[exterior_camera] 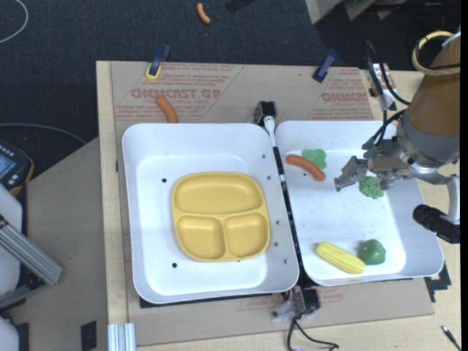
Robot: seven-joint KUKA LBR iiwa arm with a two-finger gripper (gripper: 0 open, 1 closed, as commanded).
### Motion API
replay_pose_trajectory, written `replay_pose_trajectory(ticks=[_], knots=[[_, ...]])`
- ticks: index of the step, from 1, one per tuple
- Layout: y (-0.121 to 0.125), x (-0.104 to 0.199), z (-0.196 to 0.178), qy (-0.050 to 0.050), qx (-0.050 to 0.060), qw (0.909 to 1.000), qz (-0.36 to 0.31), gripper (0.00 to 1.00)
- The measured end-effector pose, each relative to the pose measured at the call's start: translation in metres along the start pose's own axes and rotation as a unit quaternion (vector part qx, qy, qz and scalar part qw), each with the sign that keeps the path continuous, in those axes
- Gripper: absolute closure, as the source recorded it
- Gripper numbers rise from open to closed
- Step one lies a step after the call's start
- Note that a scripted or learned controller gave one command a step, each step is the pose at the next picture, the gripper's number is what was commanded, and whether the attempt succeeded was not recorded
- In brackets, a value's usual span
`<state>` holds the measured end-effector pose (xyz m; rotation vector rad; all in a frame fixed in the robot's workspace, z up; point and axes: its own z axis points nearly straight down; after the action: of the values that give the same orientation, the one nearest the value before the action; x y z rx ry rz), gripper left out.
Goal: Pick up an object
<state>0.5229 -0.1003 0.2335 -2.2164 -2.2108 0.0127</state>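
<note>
I see the arm (437, 115) reaching in from the right edge of my feed, its orange band high and the grey wrist angled down and leftward over the right bin (344, 265). I will take that right bin as my landmark. The gripper (363, 175) hangs low over the bin's upper middle, fingers (349, 175) pointing toward the divider between the bins. They look parted, one dark finger reaching left and the other sitting over a green broccoli piece (372, 188), but I cannot tell from this slant how wide the gap is or whether the piece is truly between them; I see nothing clearly held.

Inside the right bin, that broccoli piece lies just beside and below the gripper. A second green leafy piece (315, 156) sits near the bin's upper left, touching an orange sausage (306, 167) that lies slanted along it. Near the bin's lower edge a yellow corn cob (339, 257) lies tilted, with a green pepper (372, 251) just beside it on the right.

Left of the right bin, the left bin (146, 196) carries a yellow divided tray (219, 216). Beyond that, on the cardboard, lies another orange sausage (167, 109).
</note>
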Motion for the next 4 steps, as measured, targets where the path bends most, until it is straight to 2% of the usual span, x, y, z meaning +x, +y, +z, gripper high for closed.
replay_pose_trajectory(ticks=[1,2,4], knots=[[0.002,0.000,-0.006,-0.001,-0.007,1.0000,-0.002,0.00],[-0.002,-0.002,0.037,0.000,-0.004,1.0000,-0.001,0.00],[-0.007,-0.008,0.150,0.000,-0.004,1.0000,-0.001,0.00]])
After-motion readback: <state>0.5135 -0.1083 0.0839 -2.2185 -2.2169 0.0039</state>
